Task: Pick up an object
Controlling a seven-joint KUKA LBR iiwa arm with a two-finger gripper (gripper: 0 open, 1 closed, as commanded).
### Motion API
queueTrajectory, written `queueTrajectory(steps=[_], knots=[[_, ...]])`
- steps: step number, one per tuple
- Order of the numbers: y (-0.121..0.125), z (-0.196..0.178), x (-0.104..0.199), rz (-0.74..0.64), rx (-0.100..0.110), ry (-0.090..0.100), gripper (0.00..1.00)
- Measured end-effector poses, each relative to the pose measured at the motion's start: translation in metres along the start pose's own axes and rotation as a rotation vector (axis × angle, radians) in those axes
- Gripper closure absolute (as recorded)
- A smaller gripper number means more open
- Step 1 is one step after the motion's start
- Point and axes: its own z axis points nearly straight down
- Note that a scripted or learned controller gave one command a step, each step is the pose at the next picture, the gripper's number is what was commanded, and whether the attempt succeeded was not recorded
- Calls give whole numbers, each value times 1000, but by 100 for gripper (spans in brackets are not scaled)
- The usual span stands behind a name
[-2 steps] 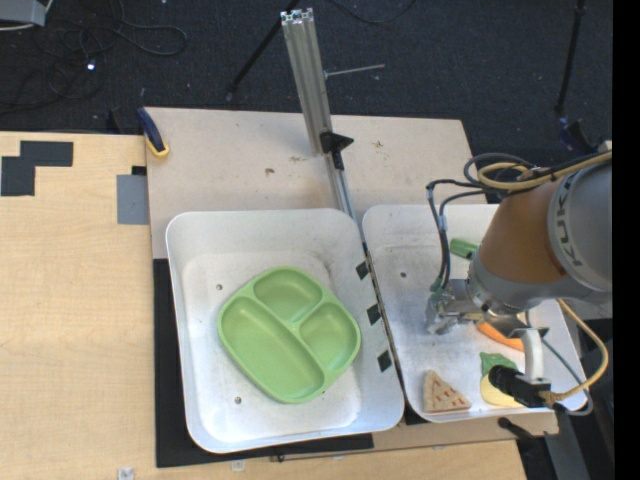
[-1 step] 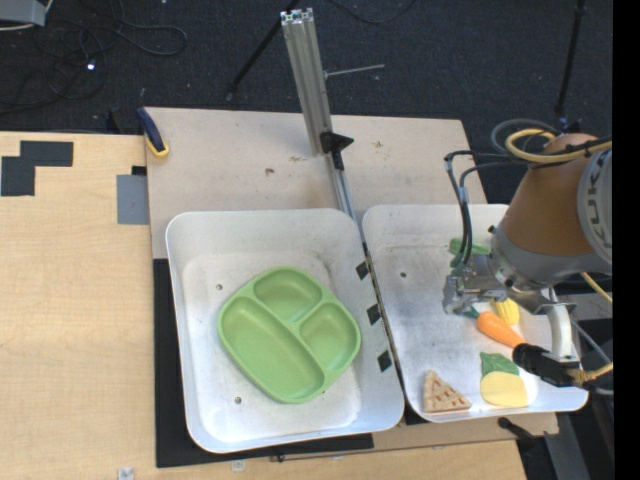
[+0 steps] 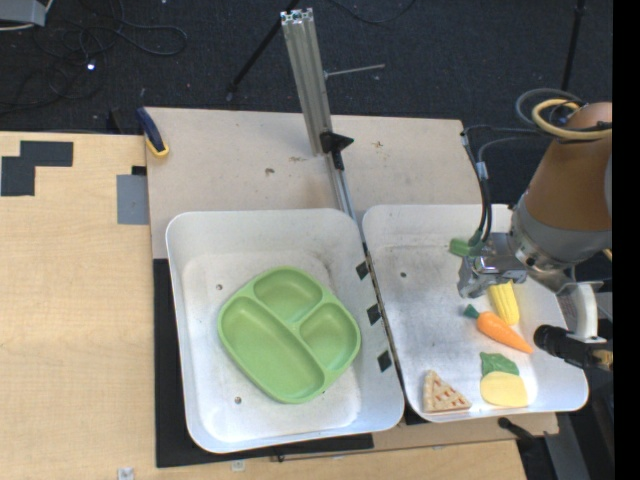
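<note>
The claw (image 3: 480, 273) hangs low over the right bin (image 3: 420, 298), and whether its metal tips are parted or closed cannot be told from this slanted view; nothing is visibly caught in it. Just beside it, on the side toward the arm, lies the yellow corn cob (image 3: 505, 302), with the orange carrot (image 3: 505, 332) directly below that. Farther toward the near edge sit the yellow-and-green toy fruit (image 3: 504, 381) and the pizza wedge (image 3: 443, 394). Any of these could serve as the object to pick up; the corn looks the nearest candidate. Well away, on the side opposite the arm, the left bin (image 3: 200, 258) holds a green divided plate (image 3: 289, 334), and beyond both bins an aluminium post (image 3: 308, 78) rises from the tabletop (image 3: 240, 158). The risk from here appears to be a miss: the corn and carrot lie touching or nearly so, and a closing claw could nudge the rounded cob aside or pinch both at once. No brand, label or writing is legible anywhere.
</note>
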Motion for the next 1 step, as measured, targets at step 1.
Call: queueTrajectory(steps=[1], knots=[[1, -43, -1, 0, 0, 0, 100]])
